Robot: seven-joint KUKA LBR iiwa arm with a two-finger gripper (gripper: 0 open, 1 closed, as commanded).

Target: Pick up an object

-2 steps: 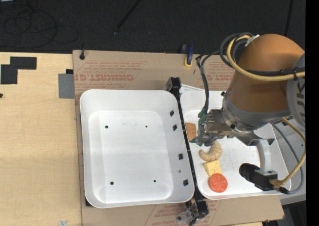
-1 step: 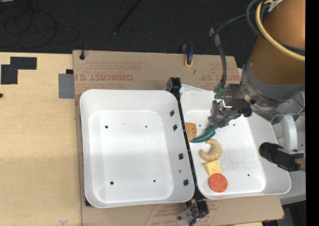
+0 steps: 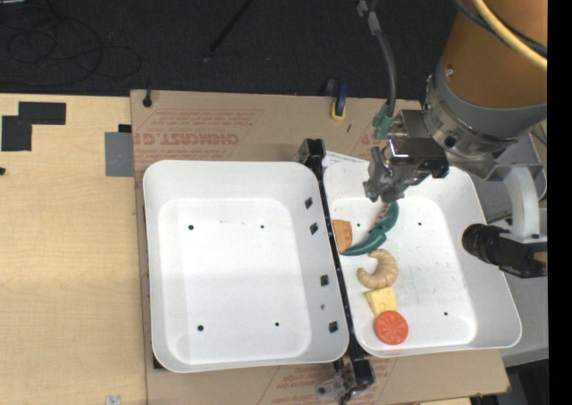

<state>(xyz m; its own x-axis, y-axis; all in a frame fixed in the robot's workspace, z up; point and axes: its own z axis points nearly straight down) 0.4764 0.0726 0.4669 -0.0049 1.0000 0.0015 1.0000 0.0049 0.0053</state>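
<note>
One tool [image 3: 386, 199] is seen above the right bin [image 3: 487, 327], its fingers apparently clamped on the upper end of a teal curved object [image 3: 375, 235]. From the tool, this object's long axis runs down and toward the left bin [image 3: 170, 260]. Just below its lower end lie a tan croissant-shaped piece [image 3: 379, 269], a yellow block [image 3: 382, 299] and an orange disc [image 3: 391, 328].

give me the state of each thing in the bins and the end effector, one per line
end effector: over the right bin, a green curved piece between its fingers
green curved piece: held at its top end, hanging down toward the bin floor
tan croissant-shaped item: lying loose
yellow block: lying flat, touching the red disc
red disc: lying flat
orange-brown piece: against the bin's left wall
</note>
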